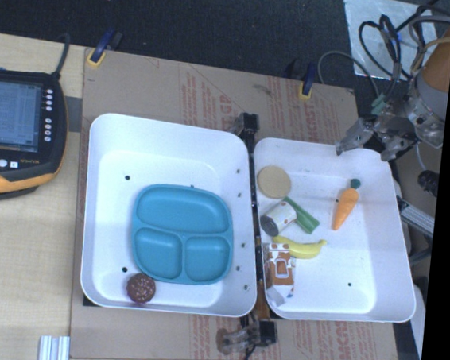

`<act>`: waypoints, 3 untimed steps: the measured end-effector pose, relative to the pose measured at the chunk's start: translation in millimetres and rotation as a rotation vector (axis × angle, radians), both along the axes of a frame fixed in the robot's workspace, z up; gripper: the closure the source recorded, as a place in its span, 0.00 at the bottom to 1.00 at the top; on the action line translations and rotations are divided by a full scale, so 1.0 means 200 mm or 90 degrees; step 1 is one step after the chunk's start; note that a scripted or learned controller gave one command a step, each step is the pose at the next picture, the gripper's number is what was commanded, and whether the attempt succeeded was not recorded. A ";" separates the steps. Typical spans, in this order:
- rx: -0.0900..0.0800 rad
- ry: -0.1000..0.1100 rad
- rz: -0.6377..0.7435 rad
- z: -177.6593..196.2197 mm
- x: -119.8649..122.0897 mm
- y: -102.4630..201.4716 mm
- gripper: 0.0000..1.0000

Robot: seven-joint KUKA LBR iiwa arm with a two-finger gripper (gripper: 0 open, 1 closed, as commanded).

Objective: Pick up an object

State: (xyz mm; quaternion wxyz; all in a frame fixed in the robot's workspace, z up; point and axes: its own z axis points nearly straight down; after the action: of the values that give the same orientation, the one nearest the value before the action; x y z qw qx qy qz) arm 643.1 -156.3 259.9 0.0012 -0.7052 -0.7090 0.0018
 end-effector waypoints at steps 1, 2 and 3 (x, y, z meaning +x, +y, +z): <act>-0.001 0.002 -0.001 -0.56 -0.06 -0.28 0.00; 0.000 0.001 0.001 -0.84 -0.07 -0.22 0.00; -0.001 0.001 0.002 -0.79 -0.07 -0.22 1.00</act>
State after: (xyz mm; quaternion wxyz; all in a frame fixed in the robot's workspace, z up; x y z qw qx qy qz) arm 629.2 -201.3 102.7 0.0010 -0.7039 -0.7103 0.0028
